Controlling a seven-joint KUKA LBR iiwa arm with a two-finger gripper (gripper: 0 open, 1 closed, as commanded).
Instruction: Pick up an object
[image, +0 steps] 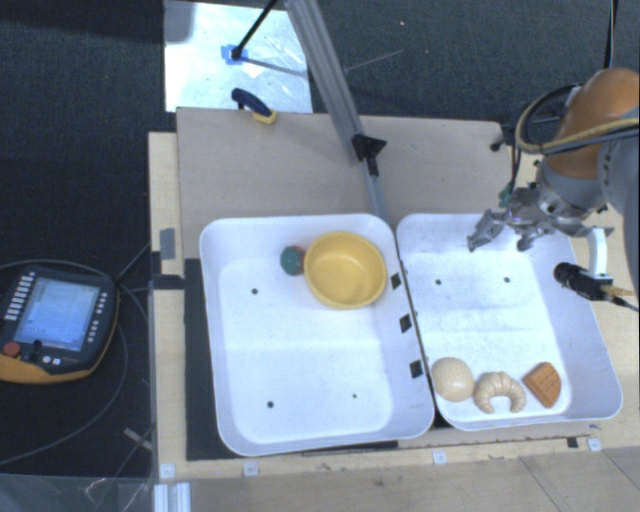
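While the gripper (505, 232) hangs over the right bin's (600, 345) far end w/ fingers spread and nothing between them, the pickable items sit well apart at the near edge: round bun (452, 379), croissant (500, 391), waffle-like square (544, 383). Best approach imo: center over one item, e.g. the bun, then drop straight down so the fingers straddle it w/o nudging the croissant just beside it.
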